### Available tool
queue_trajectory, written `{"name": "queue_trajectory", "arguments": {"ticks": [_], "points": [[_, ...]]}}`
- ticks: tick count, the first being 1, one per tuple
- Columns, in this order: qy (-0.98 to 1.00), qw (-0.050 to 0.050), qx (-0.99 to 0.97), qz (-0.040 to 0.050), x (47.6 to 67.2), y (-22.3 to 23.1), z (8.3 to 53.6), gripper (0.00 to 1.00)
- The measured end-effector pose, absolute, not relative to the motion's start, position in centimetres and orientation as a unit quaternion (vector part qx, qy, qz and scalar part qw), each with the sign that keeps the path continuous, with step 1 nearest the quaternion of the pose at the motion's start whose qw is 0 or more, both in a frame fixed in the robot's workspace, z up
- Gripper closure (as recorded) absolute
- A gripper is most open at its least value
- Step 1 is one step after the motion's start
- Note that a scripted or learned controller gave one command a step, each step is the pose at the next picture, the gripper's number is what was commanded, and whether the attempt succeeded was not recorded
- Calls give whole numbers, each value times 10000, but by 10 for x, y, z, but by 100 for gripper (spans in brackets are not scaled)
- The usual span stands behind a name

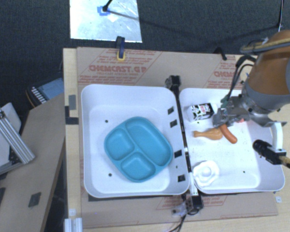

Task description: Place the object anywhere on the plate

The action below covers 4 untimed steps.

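Gripper (225, 121) hanging over the right bin (266, 178) — can't tell finger spread. Orange sausage (229, 134) just below the fingertips, touching a drumstick (209, 135). Best to drop straight, pinch across the sausage, then over to the blue plate (137, 149).

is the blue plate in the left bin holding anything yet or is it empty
Empty. The blue plate in the left bin shows three bare compartments; the chicken drumstick lies in the right bin.
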<state>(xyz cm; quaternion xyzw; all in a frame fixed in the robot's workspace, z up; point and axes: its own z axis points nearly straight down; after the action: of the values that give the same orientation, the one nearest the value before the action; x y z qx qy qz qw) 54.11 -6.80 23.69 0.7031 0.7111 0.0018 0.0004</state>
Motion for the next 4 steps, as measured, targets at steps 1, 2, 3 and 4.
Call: {"name": "queue_trajectory", "arguments": {"ticks": [1, 2, 3, 4], "points": [[7107, 7, 7035, 20, 562, -15, 244, 100], [7109, 0, 7033, 15, 576, 44, 232, 100], [7102, 0, 7040, 12, 593, 85, 225, 100], [7102, -1, 7040, 14, 610, 131, 215, 100]]}}
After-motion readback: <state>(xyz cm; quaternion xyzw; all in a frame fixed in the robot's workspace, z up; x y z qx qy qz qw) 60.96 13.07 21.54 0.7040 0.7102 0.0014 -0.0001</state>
